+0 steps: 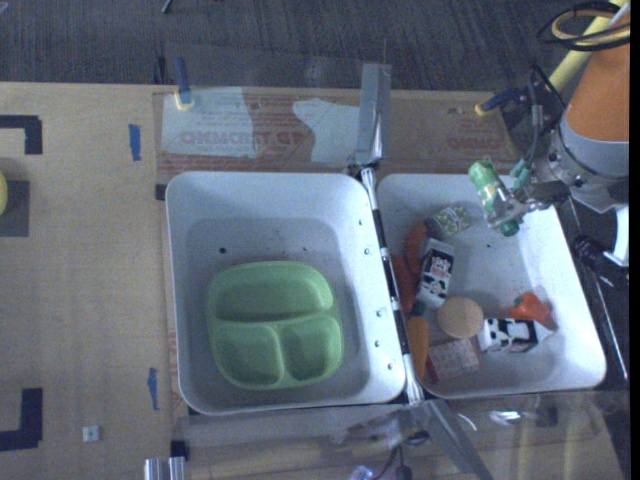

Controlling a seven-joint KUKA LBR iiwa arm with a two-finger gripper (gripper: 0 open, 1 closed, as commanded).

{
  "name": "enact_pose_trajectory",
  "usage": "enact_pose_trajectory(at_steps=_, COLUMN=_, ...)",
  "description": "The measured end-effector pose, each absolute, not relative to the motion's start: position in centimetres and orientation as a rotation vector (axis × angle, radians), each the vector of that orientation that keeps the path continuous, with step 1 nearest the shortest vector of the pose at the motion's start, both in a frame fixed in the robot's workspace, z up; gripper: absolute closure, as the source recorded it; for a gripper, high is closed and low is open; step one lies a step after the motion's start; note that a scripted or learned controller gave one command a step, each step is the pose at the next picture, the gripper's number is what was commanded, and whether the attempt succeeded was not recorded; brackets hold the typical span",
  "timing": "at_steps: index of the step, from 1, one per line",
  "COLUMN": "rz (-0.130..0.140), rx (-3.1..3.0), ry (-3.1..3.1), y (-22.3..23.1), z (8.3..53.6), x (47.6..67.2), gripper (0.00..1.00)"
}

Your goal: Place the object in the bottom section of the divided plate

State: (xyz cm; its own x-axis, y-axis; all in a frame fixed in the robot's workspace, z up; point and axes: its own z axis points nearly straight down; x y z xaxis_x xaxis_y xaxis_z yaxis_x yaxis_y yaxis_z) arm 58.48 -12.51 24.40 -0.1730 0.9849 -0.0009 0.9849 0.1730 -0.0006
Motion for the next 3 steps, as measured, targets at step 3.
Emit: enact_pose_trajectory(at_steps=3, rz=-0.007, rx=1.876, ry=2.527, y=1.2, z=20.6, x=54.7, gripper=1.0)
